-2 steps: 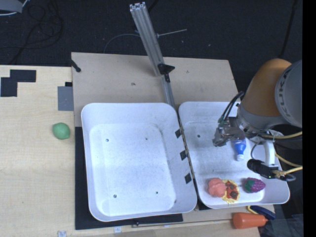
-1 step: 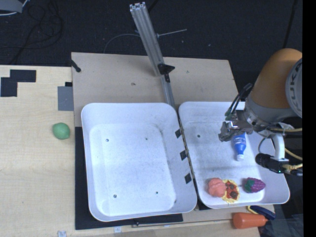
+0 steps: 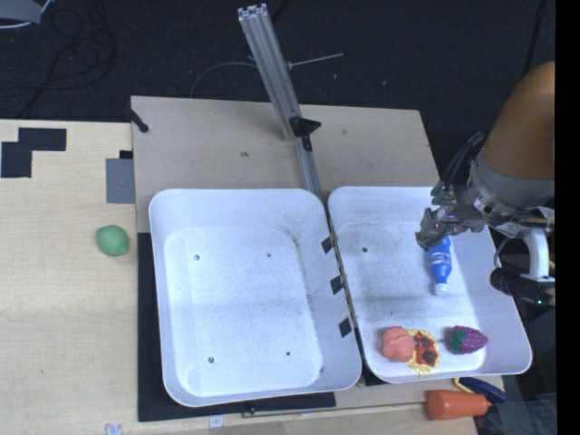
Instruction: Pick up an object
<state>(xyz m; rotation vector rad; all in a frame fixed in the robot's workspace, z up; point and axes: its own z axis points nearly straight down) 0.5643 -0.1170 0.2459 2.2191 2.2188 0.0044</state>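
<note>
In the right bin (image 3: 390, 270) a small blue bottle with a white cap (image 3: 439, 266) lies lengthwise near the bin's right side. My gripper (image 3: 436, 231) hangs right over the bottle's upper end, reaching in from the right. A pink and yellow toy (image 3: 408, 346) and a purple grape-like toy (image 3: 466, 339) rest near the bin's front edge.
The left bin (image 3: 236, 297) sits beside the right one, with black clips along the shared wall. A green ball (image 3: 113, 240) lies on the bench to the far left. An orange carrot-like toy (image 3: 456, 404) rests in front of the right bin. A metal rail (image 3: 276, 71) leans behind the bins.
</note>
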